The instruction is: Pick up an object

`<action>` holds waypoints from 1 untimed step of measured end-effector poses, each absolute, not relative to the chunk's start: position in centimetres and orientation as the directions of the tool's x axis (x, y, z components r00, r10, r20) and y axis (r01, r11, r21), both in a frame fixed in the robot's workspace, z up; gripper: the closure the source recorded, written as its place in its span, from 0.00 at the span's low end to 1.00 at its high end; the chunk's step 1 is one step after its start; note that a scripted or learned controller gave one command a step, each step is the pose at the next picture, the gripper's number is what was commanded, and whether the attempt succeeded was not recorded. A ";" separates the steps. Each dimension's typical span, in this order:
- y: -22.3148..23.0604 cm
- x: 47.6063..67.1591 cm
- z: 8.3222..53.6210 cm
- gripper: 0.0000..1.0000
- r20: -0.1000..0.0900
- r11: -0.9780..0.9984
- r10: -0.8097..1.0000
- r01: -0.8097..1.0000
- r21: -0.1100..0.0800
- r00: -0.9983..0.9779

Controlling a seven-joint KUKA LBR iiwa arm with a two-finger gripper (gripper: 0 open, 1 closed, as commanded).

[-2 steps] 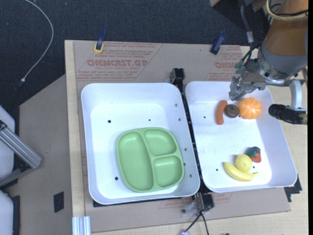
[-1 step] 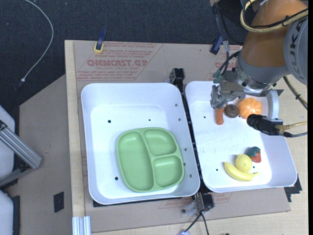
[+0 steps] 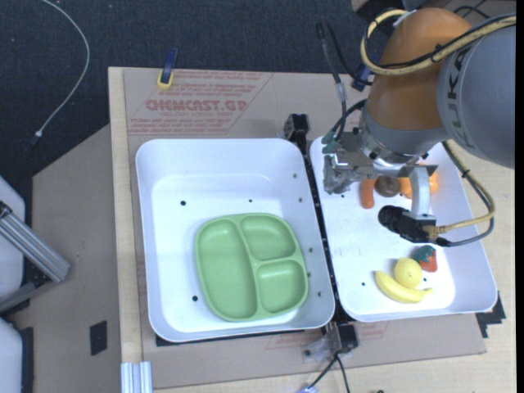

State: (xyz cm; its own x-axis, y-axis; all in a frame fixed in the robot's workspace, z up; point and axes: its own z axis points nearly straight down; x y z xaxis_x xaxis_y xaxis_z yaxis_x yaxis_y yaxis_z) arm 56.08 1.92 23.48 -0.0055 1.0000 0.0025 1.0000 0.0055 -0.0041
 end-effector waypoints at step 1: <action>8.0 55.9 22.5 1.00 0.002 0.006 1.000 1.000 -0.004 -0.006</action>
